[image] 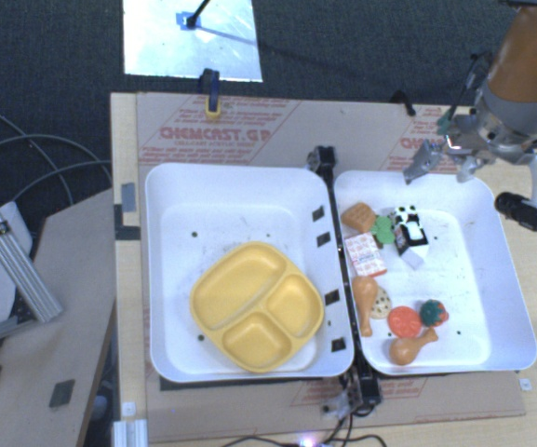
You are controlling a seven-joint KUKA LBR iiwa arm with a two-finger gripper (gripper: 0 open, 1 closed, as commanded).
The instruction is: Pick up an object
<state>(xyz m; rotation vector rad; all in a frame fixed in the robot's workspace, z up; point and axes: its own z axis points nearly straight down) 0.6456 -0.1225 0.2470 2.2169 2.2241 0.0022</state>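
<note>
**Tool above the toy bin's far rim**

The right bin [505, 277] held toy food: a croissant [358, 217], a panda-like block [408, 228], drumsticks [366, 303], a tomato [404, 321]. A yellow divided plate [257, 305] lay in the left bin [184, 212]. The tool [443, 163] hung over the right bin's far rim, fingers spread, grasping nothing, arm [527, 59] upright.

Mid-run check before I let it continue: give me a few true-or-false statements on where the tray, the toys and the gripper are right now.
1. The yellow tray lies in the left bin. True.
2. The gripper hangs over the left bin. False: it is above the right bin's far edge.
3. The toy drumstick lies in the right bin. True.
4. The yellow tray holds toy food. False: its compartments are bare.
5. The gripper grasps a toy. False: nothing sits between its fingers.
</note>
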